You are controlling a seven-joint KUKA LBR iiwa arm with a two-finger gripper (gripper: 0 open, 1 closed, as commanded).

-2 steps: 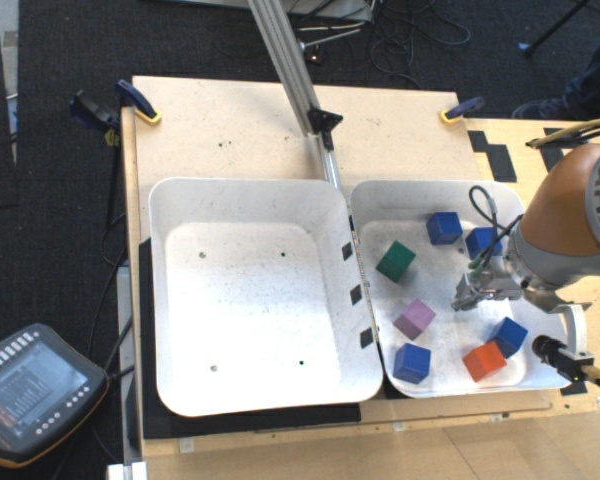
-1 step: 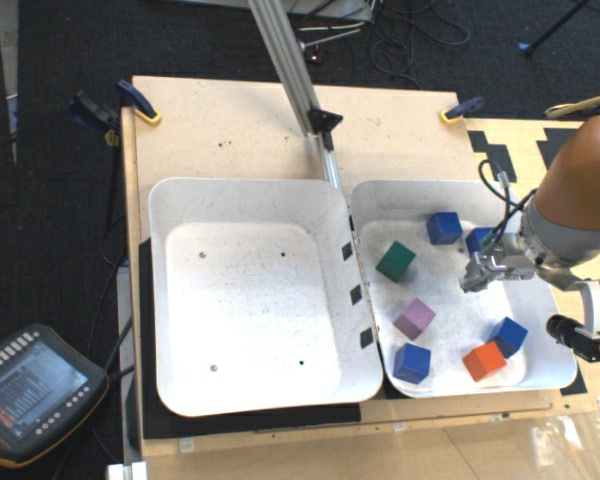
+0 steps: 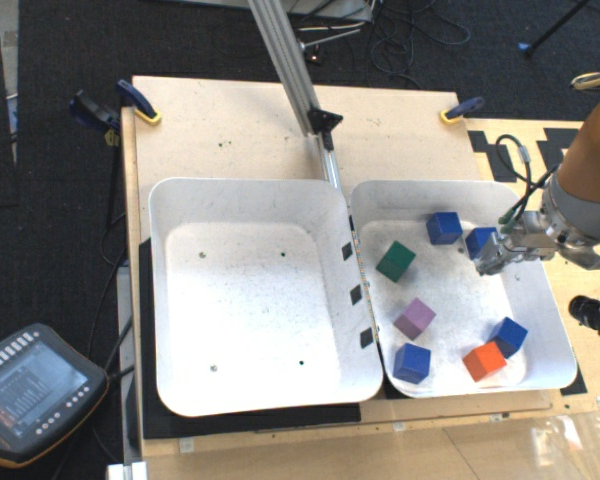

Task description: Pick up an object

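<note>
Camera view: the gripper (image 3: 492,256) is seen low over the right bin (image 3: 550,313), touching or just beside a blue cube (image 3: 479,240). Whether the cube sits between its parts cannot be told. Left of that cube lie another blue cube (image 3: 443,228) and a green cube (image 3: 395,261); nearer the camera, a purple cube (image 3: 415,318), an orange cube (image 3: 484,360).

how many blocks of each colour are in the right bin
blue: 4
green: 1
purple: 1
orange: 1
total: 7
</note>
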